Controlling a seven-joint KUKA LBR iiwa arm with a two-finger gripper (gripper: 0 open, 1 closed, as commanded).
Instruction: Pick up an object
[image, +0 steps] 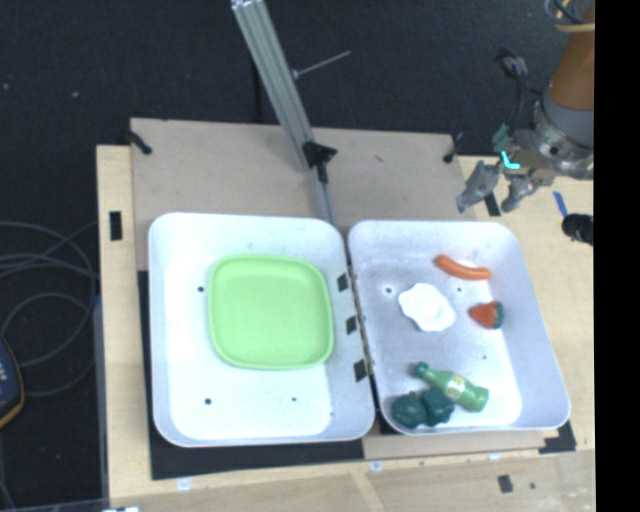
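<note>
My gripper (498, 190) hangs above the far right corner of the right bin (535, 330), fingers spread apart and nothing between them. In that bin lie an orange sausage (462, 267), a white lumpy piece (427, 307), a red strawberry (487, 315), a green bottle (454, 387) and a dark green lump (422, 408). The sausage lies closest to the gripper, a little nearer the camera and to the left.
The left bin (180, 300) holds a light green square plate (270, 312). A slanted metal pole (280, 85) rises from behind the seam between the bins. Cables lie on the dark floor at the left (40, 270).
</note>
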